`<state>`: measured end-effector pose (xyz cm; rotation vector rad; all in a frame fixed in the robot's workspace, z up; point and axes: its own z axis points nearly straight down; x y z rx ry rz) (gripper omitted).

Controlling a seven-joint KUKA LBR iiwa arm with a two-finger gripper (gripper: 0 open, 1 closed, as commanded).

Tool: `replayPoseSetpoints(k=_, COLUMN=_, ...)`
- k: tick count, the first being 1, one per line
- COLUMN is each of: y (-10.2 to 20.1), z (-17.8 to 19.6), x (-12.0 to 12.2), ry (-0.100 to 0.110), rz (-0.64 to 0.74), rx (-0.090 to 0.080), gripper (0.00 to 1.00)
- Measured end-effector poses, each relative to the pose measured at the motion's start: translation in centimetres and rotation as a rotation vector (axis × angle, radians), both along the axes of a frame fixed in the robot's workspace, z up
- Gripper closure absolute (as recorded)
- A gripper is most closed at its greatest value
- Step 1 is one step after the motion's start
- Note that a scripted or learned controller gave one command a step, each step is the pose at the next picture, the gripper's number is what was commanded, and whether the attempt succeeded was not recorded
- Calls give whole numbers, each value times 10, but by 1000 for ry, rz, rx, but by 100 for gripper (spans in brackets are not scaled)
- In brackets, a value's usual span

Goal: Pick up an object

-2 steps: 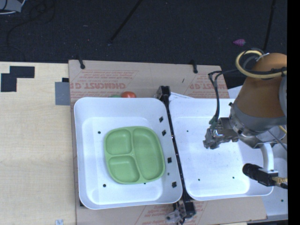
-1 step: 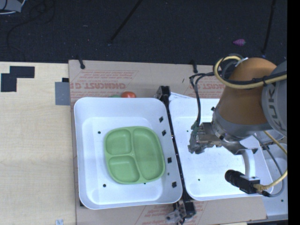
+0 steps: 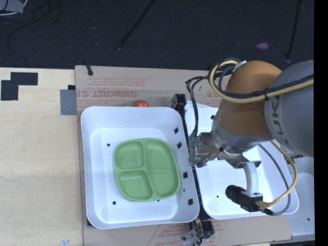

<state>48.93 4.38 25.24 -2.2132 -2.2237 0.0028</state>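
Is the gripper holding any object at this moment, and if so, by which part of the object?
It cannot be told. The arm covers its own gripper above the right bin. The green divided plate lies free in the left bin.

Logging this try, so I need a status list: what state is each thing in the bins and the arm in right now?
Green divided plate: flat, right way up, in the left bin, untouched.
Arm: reaching over the right bin, near the divider.
Small red object: behind the left bin, on the cardboard.
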Motion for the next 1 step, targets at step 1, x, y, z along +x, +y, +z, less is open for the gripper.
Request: replayPoseSetpoints(k=1, y=43, z=-11, x=1, ry=2, rz=-2, rx=-2, gripper=100)
